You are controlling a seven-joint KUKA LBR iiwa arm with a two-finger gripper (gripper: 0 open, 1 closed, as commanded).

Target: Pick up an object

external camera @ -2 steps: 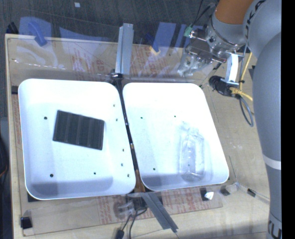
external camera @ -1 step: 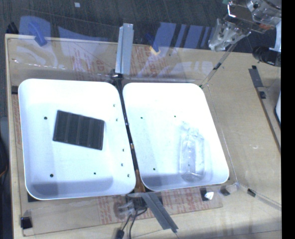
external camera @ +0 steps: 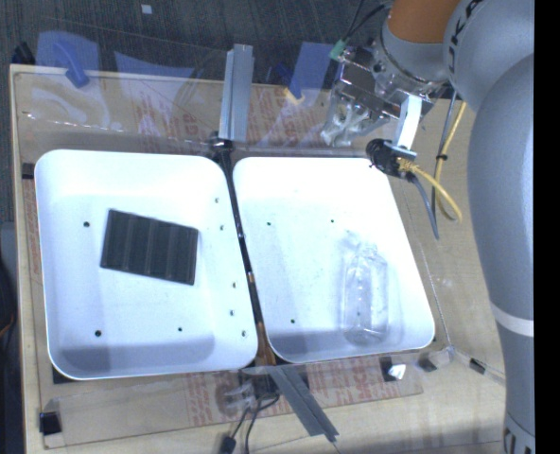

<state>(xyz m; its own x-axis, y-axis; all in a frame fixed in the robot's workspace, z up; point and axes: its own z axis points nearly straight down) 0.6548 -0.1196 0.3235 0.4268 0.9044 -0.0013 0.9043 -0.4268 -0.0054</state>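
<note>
A dark ribbed rectangular pad (external camera: 149,246) lies flat in the left bin (external camera: 62,173), left of its middle. A clear plastic bottle (external camera: 363,291) lies in the right bin (external camera: 289,173), near its front right corner. My gripper (external camera: 344,126) hangs above the bench behind the right bin's back rim, apart from both objects. Nothing shows between its pale fingers, which point down toward the bench.
A metal divider post (external camera: 236,93) stands behind the seam between the bins. A yellow cable (external camera: 441,192) loops off the wrist beside the right bin's far right corner. The grey arm (external camera: 502,206) fills the right side. A clamp bracket (external camera: 294,410) sits at the front.
</note>
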